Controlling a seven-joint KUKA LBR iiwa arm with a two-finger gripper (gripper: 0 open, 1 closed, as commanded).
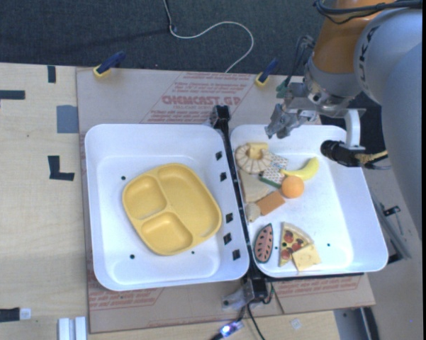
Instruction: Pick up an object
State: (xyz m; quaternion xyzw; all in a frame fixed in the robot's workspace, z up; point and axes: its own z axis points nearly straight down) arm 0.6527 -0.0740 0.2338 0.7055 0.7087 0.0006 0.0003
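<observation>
One two-finger gripper [279,129] hovers above the right white bin's [354,211] far rim, fingers apart, holding nothing. Judged step: approach. The next move calls for descent onto the round tan ridged toy [255,156].

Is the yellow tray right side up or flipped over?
Right side up. The tray lies flat in the left bin, and its three hollow compartments face the camera with nothing in them.

Both white bins [106,211] look like smooth, slightly glossy plastic, as does the yellow divided plate [171,207]. Beneath lies matt brown cardboard [191,105] on a pale wood-grain bench [28,211].
</observation>
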